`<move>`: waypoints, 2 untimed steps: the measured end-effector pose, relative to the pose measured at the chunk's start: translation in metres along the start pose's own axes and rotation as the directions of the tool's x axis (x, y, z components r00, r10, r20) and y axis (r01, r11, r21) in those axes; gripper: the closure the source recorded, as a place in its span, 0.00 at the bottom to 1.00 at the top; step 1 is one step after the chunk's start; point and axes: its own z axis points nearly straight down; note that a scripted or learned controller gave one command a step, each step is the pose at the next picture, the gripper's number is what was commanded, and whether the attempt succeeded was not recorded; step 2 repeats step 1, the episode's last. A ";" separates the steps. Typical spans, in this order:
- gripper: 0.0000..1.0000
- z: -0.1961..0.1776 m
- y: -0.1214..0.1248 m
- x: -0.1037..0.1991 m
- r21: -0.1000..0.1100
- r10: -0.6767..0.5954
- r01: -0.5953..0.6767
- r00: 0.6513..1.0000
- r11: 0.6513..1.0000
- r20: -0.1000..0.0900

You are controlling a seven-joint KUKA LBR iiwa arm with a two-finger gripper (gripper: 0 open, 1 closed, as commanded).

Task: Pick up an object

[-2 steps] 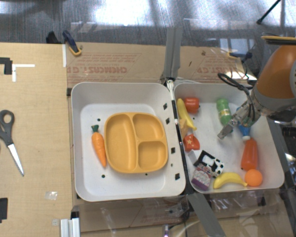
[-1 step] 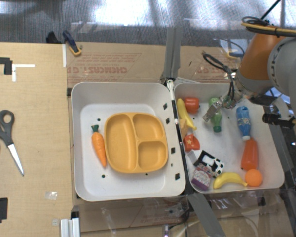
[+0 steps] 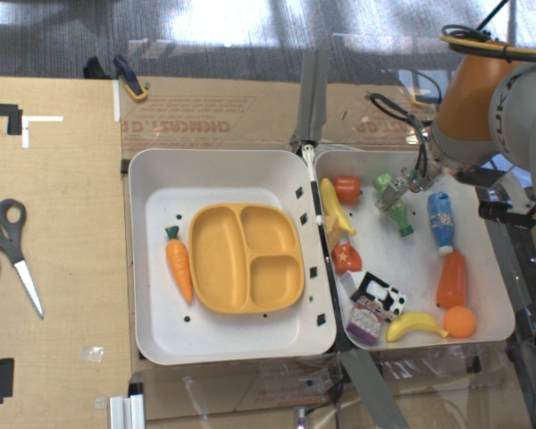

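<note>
My arm [image 3: 496,105] comes in from the upper right of the frame, and my gripper [image 3: 411,184] hangs over the upper part of the right bin [image 3: 500,324], just above a green toy [image 3: 394,201]; I cannot tell how it is set. Nearby lie a blue bottle [image 3: 440,221], an orange bottle [image 3: 452,281], an orange ball [image 3: 460,322], two bananas [image 3: 416,326] and a tomato [image 3: 347,187]. The left bin [image 3: 152,329] holds a yellow divided plate [image 3: 247,257] with a carrot [image 3: 179,264] beside it.
</note>
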 end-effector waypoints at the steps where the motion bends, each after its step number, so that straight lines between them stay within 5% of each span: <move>1: 1.00 -0.128 -0.022 0.087 0.005 0.127 -0.126 0.992 0.992 -0.008; 2: 1.00 -0.128 -0.022 0.087 0.005 0.127 -0.126 0.992 0.992 -0.008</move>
